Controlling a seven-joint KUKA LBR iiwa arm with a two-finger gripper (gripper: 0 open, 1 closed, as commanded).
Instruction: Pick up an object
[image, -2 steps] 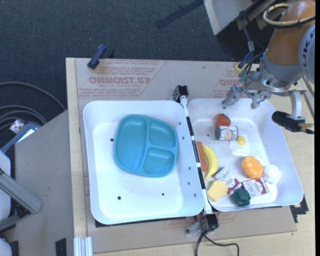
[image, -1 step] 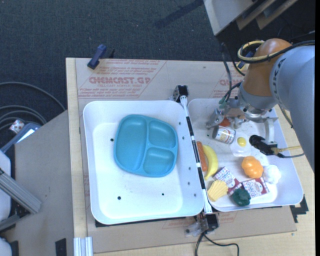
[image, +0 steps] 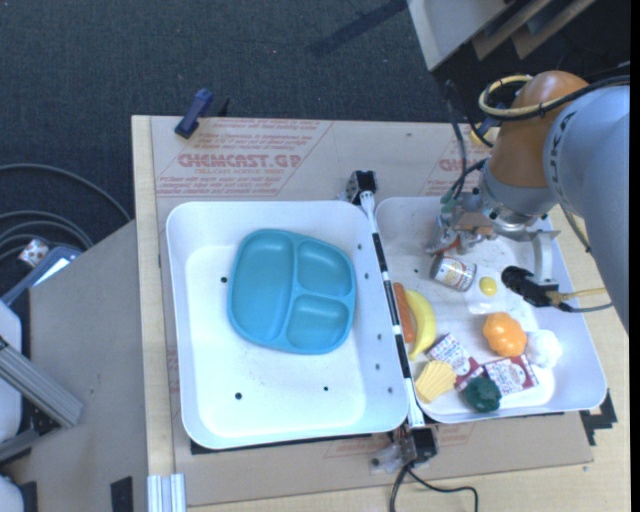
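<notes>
I see the gripper (image: 458, 236) low over the far end of the right bin (image: 408, 232), at the tip of the grey arm (image: 596, 128) that comes in from the right. I cannot tell if the gripper is wide or narrow, and I see nothing held in it.

A small can (image: 455, 272) lies on its side just below the gripper, very close to it. I cannot tell if they touch. A little yellow thing (image: 487, 286) sits just beside the can.

Nearer to me in the same bin are a banana (image: 424, 322) and an orange stick (image: 402, 310) by the wall next to the other bin. There is also an orange (image: 503, 333), a white ball (image: 545, 347), a yellow wedge (image: 434, 380), a green thing (image: 483, 395) and two red and white packets (image: 511, 375).

The left bin (image: 200, 310) holds a blue plate (image: 292, 291) with three parts.
</notes>
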